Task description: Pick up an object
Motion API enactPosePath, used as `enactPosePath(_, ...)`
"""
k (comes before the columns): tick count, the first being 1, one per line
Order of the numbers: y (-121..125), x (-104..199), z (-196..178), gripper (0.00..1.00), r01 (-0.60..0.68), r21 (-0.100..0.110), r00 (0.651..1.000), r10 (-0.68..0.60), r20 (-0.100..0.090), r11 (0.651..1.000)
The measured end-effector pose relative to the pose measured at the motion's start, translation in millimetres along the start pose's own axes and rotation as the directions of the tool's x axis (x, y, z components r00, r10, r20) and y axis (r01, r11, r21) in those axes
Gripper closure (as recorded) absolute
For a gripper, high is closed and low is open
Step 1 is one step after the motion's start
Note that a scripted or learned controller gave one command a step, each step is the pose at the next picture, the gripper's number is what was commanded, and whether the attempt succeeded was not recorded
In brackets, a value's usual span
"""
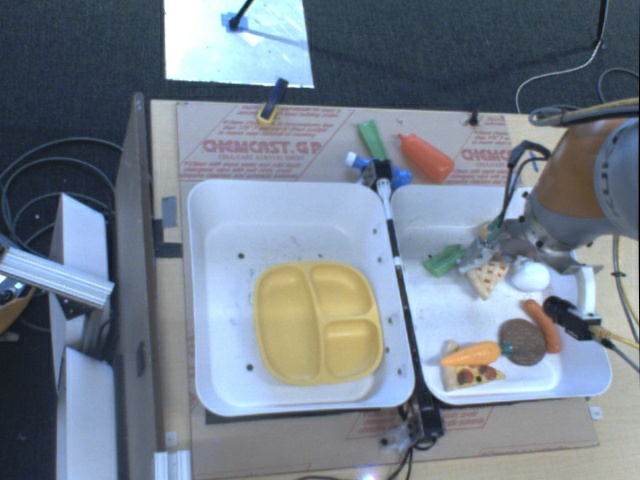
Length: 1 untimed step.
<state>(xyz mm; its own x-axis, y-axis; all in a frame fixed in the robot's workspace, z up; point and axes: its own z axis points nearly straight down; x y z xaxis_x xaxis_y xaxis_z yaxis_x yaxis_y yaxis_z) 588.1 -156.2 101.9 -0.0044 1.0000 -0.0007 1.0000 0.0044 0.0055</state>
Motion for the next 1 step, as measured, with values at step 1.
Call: enactPosePath(1,12.8,72.3,-56.5,1.00,0.006,-0.001,1.000,-0.006,-0.002,1.000)
